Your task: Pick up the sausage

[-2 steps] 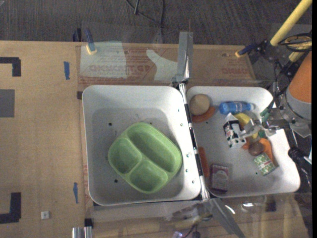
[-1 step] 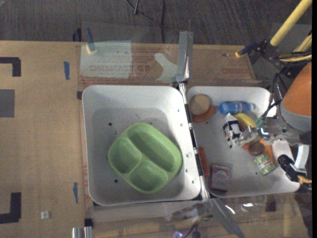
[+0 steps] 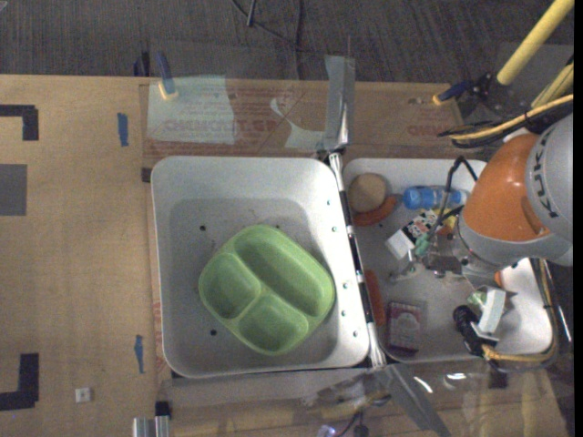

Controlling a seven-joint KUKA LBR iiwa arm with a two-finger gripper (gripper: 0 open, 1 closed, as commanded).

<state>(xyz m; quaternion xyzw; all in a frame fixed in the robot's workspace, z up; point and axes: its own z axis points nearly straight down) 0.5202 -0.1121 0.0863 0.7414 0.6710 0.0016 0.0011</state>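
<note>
The sausage (image 3: 373, 296) is a thin reddish-orange stick lying along the left wall of the right bin (image 3: 537, 340), pointing roughly front to back. The gripper (image 3: 430, 259) hangs over the middle of that bin, below the arm's orange band (image 3: 506, 198). It sits to the right of the sausage and slightly further back, apart from it. Its tip is dark and mixed with the clutter beneath. Nothing is visibly held.
A green divided plate (image 3: 266, 287) lies in the left bin (image 3: 173, 244). In the right bin are a tan round item (image 3: 369, 190) on an orange piece, a blue bottle (image 3: 426, 196), a small white box (image 3: 401, 243), a dark red packet (image 3: 404, 324) and a white-green object (image 3: 489, 306).
</note>
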